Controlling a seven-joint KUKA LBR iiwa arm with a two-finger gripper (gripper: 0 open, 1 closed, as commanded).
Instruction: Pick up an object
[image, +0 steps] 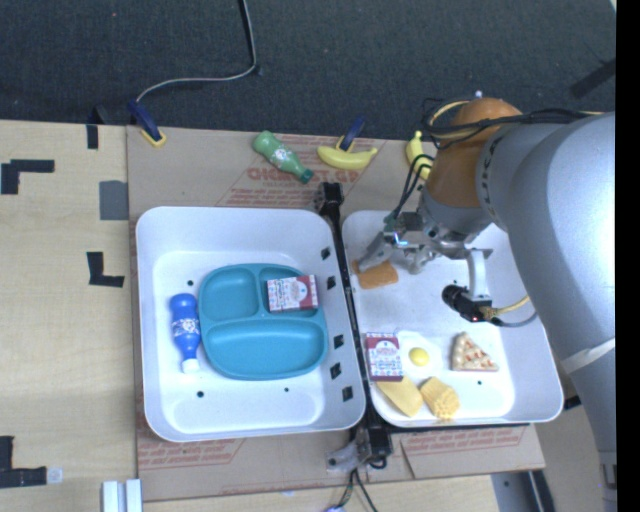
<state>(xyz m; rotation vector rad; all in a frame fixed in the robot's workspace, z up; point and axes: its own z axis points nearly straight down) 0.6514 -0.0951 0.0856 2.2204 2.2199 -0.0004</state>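
A flat, tan slice of toast is lying in the right-hand white bin, up near its back-left corner and close to the divider between the two bins — its surface facing up, one edge sitting just under the tip of the gripper, which is hanging over it, touching or nearly so.

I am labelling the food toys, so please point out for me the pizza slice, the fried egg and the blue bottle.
pizza slice (473, 354), camera view, middle of its topped face.
fried egg (418, 355), camera view, on the yellow yolk.
blue bottle (184, 326), camera view, on its labelled body.
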